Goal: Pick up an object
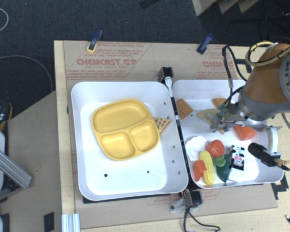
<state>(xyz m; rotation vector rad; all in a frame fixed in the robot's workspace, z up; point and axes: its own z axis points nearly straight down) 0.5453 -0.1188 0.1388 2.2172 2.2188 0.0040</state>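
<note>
Hovering low in the right white bin (261,177), gripper (221,121); can't tell its state. Nearest pick: tan wedge-shaped toy (204,114) touching at 10 o'clock, long axis running 3-to-9.

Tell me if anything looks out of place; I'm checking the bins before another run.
One oddity: a waffle-patterned piece in the left bin lies wedged under the rim of the yellow divided plate, beside the divider. The toy food clusters in the right bin.
</note>
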